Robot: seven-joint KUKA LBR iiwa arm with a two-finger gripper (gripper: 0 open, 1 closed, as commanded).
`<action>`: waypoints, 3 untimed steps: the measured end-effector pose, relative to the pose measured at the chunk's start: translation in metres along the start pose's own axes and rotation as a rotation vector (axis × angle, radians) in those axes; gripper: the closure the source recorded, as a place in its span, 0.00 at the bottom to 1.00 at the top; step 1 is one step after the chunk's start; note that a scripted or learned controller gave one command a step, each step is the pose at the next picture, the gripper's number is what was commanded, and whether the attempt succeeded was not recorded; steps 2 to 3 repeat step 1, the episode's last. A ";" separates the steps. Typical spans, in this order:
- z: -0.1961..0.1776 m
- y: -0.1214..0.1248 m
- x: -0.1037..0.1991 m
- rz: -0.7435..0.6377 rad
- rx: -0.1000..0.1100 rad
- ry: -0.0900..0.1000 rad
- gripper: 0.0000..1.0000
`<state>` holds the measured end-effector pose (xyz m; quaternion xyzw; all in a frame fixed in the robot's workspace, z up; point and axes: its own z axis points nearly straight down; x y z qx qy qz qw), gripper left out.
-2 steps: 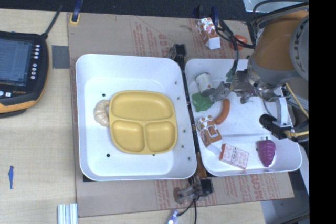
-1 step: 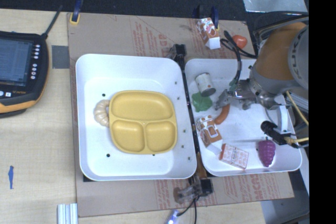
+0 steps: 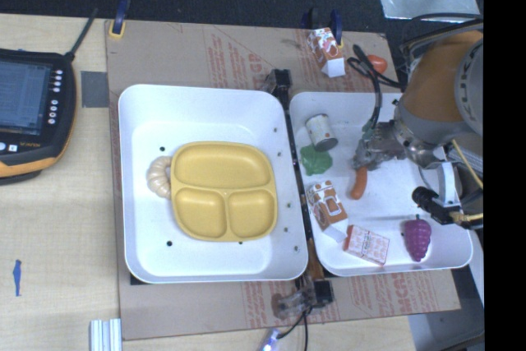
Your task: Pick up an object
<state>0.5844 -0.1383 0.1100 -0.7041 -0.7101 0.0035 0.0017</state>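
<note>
Arm: the grey arm with its orange band (image 3: 436, 86) was seen reaching in over the right bin (image 3: 448, 259) from its right edge.
Gripper: the gripper (image 3: 367, 158) was placed low near the middle of the right bin, just above the top end of an orange carrot (image 3: 358, 183); whether it was wide, narrow or holding anything could not be told, as its tips were lost against dark metal.
Carrot: it was laid nearly upright in the picture, just below the gripper; contact could not be judged.
Right bin, left edge: a small can (image 3: 320, 130) was lying on its side, a green lump (image 3: 315, 159) just below it, and a small carton (image 3: 326, 205) lower still.
Right bin, front edge: a flat red-and-white packet (image 3: 366, 244) and purple grapes (image 3: 417, 237) were found near the front right corner.
Left bin: a yellow divided plate (image 3: 223, 190) was set in the middle of the left bin (image 3: 148, 115), with a pale pastry (image 3: 158, 176) touching its left rim.
Bench: a second small carton (image 3: 326, 50) was standing behind the right bin, and a tablet (image 3: 31, 111) was resting at the left edge.
</note>
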 end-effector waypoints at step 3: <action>-0.083 0.021 0.062 0.003 -0.005 0.003 1.00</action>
